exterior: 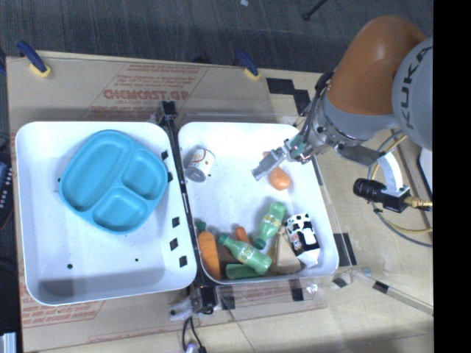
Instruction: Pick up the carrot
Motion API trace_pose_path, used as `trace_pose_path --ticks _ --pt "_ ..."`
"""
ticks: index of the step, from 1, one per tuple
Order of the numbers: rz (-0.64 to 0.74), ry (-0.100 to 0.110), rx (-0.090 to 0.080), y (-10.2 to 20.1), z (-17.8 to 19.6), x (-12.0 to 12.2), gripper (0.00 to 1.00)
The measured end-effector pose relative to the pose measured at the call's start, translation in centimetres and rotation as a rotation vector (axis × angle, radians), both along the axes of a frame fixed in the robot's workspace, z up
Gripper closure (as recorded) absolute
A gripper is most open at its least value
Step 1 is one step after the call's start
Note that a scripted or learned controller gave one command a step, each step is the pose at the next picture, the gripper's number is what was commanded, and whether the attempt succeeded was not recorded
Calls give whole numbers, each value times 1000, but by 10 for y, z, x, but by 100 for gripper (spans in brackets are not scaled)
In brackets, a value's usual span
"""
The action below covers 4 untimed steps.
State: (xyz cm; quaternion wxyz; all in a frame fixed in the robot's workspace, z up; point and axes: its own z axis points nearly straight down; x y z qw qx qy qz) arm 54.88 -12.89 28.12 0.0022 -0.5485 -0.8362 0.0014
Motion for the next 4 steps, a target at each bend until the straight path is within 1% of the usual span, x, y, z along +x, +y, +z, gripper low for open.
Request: trace_pose_path --ticks 1,2,3,4 --pt "192 8 3 12 -129 35 0" --pt "333 -2 -2 -44 -182 73 0" --pt "342 -7 -4 -42 -169 75 100" --pt "769 -8 -4 -81 -186 82 100"
